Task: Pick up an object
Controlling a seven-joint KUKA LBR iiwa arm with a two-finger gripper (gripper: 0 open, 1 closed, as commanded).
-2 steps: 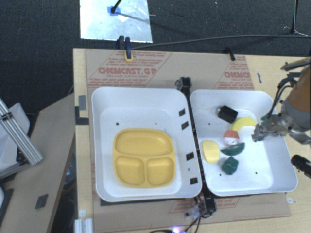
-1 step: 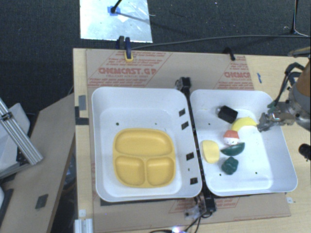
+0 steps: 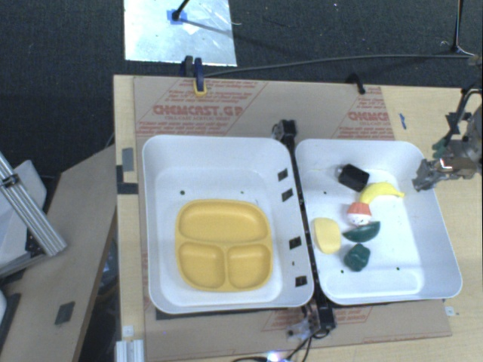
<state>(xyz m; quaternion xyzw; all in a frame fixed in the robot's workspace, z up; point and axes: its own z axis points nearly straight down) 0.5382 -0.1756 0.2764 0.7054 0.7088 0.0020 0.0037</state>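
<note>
The right bin (image 3: 423, 277) holds a black block (image 3: 352, 176), a yellow banana (image 3: 379, 192), a small red and white toy (image 3: 360, 213), a dark green wedge (image 3: 361, 232), a dark green chunk (image 3: 357, 257) and a pale yellow piece (image 3: 327, 235). My gripper (image 3: 429, 173) hangs at the bin's right rim, right of the banana and apart from every object. Nothing shows between its fingers.
The left bin (image 3: 162, 164) holds a yellow divided tray (image 3: 224, 243). Black clips sit along the seam between the bins. A blue and yellow clamp (image 3: 197, 74) stands at the board's far edge. A metal rail (image 3: 26, 206) lies at the left.
</note>
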